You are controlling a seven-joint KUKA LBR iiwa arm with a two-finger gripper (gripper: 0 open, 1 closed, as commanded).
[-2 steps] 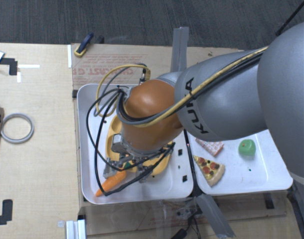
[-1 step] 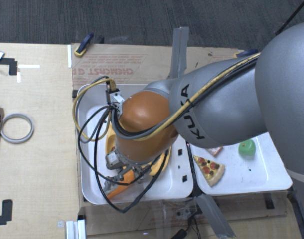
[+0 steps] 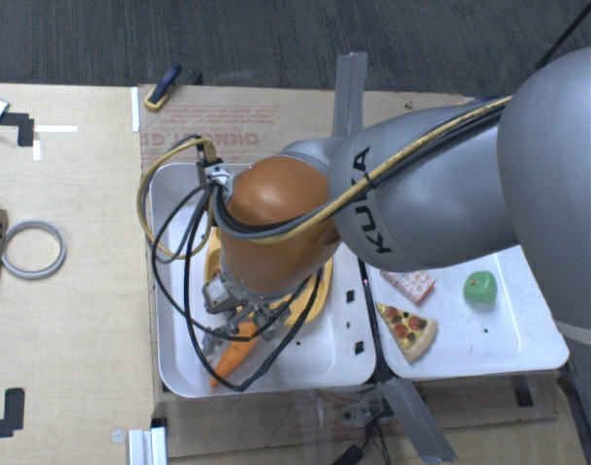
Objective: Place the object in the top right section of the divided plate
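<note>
My arm reaches across the left bin (image 3: 170, 260), its orange band hiding most of a yellow divided plate (image 3: 321, 294) whose rim peeks out beside the wrist. The gripper (image 3: 239, 320) hangs low over the bin's front part. An orange carrot (image 3: 233, 355) lies slanted on the bin floor right under the gripper, its upper end up against the gripper's base. Cables and the wrist cover the plate's sections.
The right bin (image 3: 528, 337) holds a pizza slice (image 3: 409, 329), a pink wafer-like piece (image 3: 409, 285) and a green apple (image 3: 481, 287). A tape roll (image 3: 30, 249) lies on the bench at far left. Black cables loop over the left bin.
</note>
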